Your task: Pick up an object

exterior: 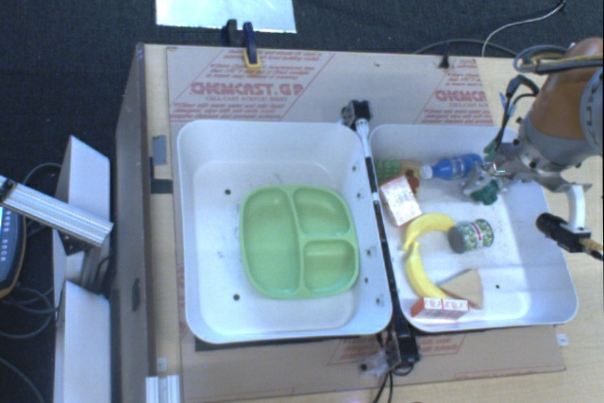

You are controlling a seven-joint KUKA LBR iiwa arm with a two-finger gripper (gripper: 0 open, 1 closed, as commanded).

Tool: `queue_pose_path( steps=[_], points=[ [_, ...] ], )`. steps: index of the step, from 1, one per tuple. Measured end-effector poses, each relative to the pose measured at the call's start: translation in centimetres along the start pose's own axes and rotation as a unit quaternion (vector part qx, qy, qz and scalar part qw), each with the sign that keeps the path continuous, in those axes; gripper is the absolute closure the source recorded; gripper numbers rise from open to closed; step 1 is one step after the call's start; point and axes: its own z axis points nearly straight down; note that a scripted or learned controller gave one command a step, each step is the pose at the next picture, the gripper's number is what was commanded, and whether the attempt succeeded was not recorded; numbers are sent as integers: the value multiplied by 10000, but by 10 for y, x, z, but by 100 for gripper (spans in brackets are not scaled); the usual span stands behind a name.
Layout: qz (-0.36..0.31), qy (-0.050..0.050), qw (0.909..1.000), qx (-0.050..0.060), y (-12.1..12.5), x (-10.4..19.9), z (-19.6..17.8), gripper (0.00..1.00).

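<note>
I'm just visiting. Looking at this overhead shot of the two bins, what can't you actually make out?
- Gripper: small and dark in the camera view; whether it is open or shut is unclear.
- Arm: cut off by the right edge.
- Small can: label too small to read.
- Bottle: its far end sits under the gripper.
- Packet: print is blurred.
- Green tray: fine surface detail is blurred.

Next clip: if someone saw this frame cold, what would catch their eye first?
Probably the pale green divided plate, lying alone in the left bin. Next, the clutter in the right bin: a yellow banana curving through the middle, a small can beside it and a blue bottle near the back wall. Over that bin's far right corner hangs the arm with its orange band, its gripper down among the items.
</note>
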Motion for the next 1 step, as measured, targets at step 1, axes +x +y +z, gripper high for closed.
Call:
queue_pose_path(
  steps=[1],
  points=[
    [36, 16, 9999, 161, 37, 59, 12, 100]
  ],
)
